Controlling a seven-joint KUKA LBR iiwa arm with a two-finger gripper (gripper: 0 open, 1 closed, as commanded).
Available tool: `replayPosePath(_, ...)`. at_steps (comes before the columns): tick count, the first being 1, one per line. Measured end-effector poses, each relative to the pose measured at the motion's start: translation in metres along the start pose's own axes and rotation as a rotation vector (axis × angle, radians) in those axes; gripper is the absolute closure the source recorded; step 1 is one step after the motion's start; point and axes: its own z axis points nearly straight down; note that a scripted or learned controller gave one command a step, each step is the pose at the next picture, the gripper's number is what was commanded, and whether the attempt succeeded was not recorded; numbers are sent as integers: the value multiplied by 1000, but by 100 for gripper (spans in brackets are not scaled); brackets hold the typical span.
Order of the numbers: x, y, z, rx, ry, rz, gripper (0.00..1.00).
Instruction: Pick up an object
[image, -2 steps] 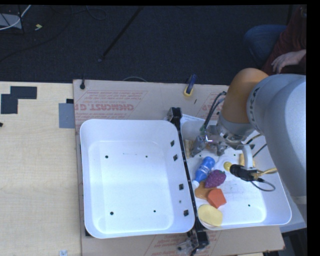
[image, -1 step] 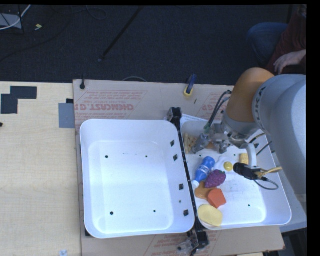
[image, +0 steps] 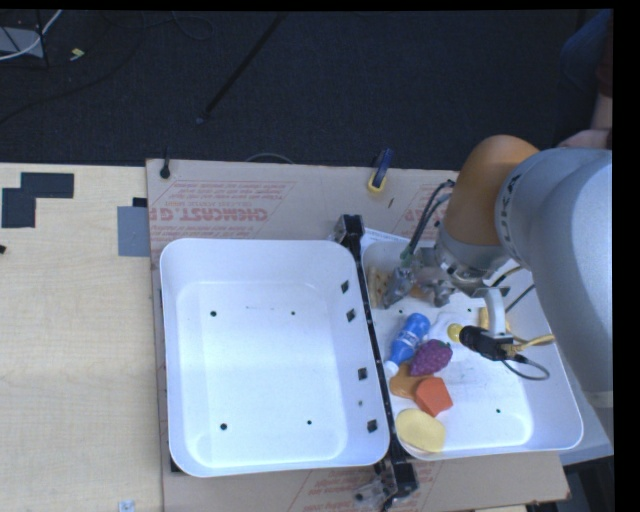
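A grey KUKA arm (image: 545, 240) reaches in from the right over the right-hand white bin (image: 545, 425), one of two set side by side on the tabletop (image: 70, 350), with its tool (image: 418, 288) low over that bin's far left corner. Every candidate for the pick lies in this bin, clustered along its left wall. A blue bottle (image: 409, 336) sits just below the tool and a purple grape cluster (image: 432, 357) touches the bottle's lower end. An orange-red block (image: 434, 396) lies nearer the camera, beside a tan piece (image: 402, 383) that is partly covered. A yellow lemon-shaped toy (image: 421, 431) rests in the near left corner. A small brownish item (image: 382, 286) lies beside the tool against the wall, too blurred to name. The left-hand bin (image: 260, 350) plays no part at this stage. Whether the tool is spread wide or closed cannot be told from this angle, and nothing is visibly gripped in it. It appears to hang near the brownish item, though contact cannot be confirmed. A clean pick here likely calls for choosing one item with room on both sides. The bottle looks the closest target, but it is crowded by the grapes, so the tool would probably do best straddling the bottle's free upper end. It should come straight down, clear of the bin wall.
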Motion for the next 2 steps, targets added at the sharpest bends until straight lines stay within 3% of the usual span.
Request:
replayPosePath(1,-5,-26,1,0,15,-3,0)
replayPosePath(2,3,-3,1,21,2,-3,0)
